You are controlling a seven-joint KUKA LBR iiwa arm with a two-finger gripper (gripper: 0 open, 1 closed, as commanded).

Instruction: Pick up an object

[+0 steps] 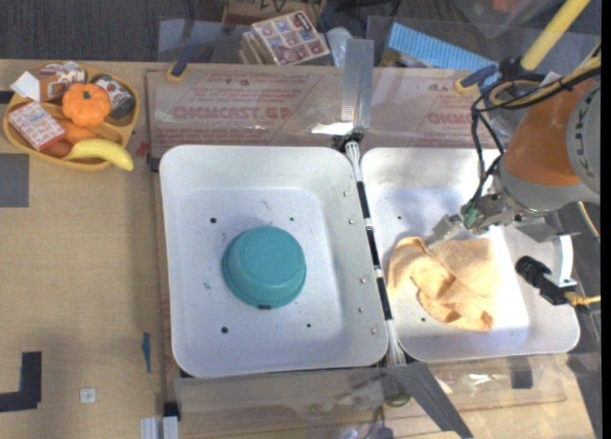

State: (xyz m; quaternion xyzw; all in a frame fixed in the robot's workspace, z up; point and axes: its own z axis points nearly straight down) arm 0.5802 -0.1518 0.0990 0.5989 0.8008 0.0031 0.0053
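We find the gripper [456, 226] low in the right bin [544, 332], touching the crumpled orange cloth [453, 280], presumably to grasp it; we cannot tell its opening. A teal bowl [264, 266] sits in the left bin [191, 179].

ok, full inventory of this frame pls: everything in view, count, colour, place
Shallow white plastic bins: 2, white, side by side on the bench.
Round teal plastic bowl: 1, teal, upside down in the left bin.
Crumpled orange-yellow cloth: 1, orange-yellow, in the right bin.
Shallow yellow dish of toy food: 1, holding an orange pumpkin and a yellow banana, far left of the bench.
Gripper: 1, grey, over the right bin at the cloth's upper edge.
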